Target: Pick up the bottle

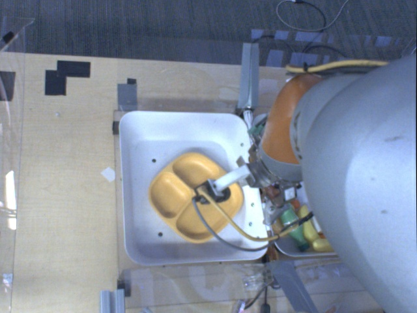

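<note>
The grey arm [365, 175] fills the right side of the frame and hides nearly all of the right bin [291, 252], of which a strip of white rim and a small pocket of the inside show at lower centre-right. The gripper [270, 201] sits below the orange band [283, 129], over the seam where the two bins meet. It is lost in a tangle of metal parts and shadow, and whether it is open or closed cannot be told. Nothing can be seen held in it.

In the visible pocket of the right bin lies a tight cluster of small coloured items [301, 230]: a dark green piece, yellow pieces beside it and something orange-red just above. They overlap and are cut off by the arm, so their shapes are hard to read. The bottle cannot be picked out among them with any certainty, and its form, cap and label cannot be made out.

The left bin [140, 175], square with rounded corners, stands in full view at centre frame. In it rests a yellow divided dish [172, 191] with three rounded compartments, its right side partly covered by robot hardware.

The bins sit on a pale wooden bench [58, 207] that carries black tape marks [65, 77] at upper left. A clear panel [10, 175] runs down the left edge, and grey carpet [130, 12] with a looped cable [300, 15] lies across the top.
</note>
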You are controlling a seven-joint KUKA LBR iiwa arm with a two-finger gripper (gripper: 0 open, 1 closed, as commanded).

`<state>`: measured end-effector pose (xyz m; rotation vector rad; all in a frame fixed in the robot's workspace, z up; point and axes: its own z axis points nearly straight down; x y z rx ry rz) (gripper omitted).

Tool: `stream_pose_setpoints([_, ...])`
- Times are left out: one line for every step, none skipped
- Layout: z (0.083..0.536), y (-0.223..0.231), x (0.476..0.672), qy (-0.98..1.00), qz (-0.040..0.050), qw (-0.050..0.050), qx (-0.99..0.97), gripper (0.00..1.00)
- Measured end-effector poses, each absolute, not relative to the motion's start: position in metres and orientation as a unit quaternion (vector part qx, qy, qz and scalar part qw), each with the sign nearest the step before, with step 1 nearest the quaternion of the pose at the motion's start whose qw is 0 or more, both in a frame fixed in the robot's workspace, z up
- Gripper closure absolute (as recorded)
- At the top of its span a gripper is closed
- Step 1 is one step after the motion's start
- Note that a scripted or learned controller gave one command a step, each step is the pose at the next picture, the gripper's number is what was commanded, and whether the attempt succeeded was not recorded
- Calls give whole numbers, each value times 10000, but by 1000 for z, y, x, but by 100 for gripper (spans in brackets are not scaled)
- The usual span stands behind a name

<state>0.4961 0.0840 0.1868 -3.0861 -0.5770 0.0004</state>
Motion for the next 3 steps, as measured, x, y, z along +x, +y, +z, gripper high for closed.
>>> stream_pose_setpoints([129,113,487,-1625,3,11,-9867,0])
stream_pose_setpoints([90,142,498,-1366,-56,12,-9906,0])
stream_pose_setpoints([89,201,557,-946,-19,-29,-9955,0])
